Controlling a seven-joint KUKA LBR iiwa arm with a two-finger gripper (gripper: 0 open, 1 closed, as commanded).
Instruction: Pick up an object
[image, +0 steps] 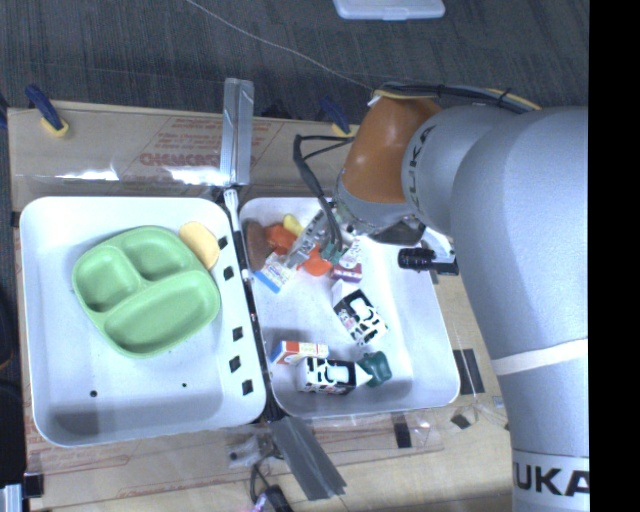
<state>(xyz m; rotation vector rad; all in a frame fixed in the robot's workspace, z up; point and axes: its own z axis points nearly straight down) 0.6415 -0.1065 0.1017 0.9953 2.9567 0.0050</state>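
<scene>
we see the grey arm with its orange band (385, 150) reaching into the right shallow white bin (425, 330), with the tool (325, 235) low over the cluster of small things at the bin's far left corner. whether the tool is spread or pressed together, we cannot tell, since the wrist covers it. nothing is visibly lifted, so we judge the pick as not yet done: the approach looks made, and the grasp and the lift are left. the likeliest target, in our judgement, is the clear crinkled packet with a white end (275, 272), lying just below the tool beside the bin's left wall; its long axis runs at a slant, from lower left up toward the tool at upper right. touching or very near it are a small orange piece (316, 265) and a small yellow piece (291, 222). farther toward us in the same bin lie a black-and-white patterned block (360, 316), another black-and-white patterned piece (328, 373), a small orange-and-white carton (298, 351) and a dark teal toy (376, 367), all well apart from the tool. the left shallow white bin (50, 330) holds a green divided plastic plate (145, 290) and a yellow oval thing (200, 242) at its rim.
</scene>
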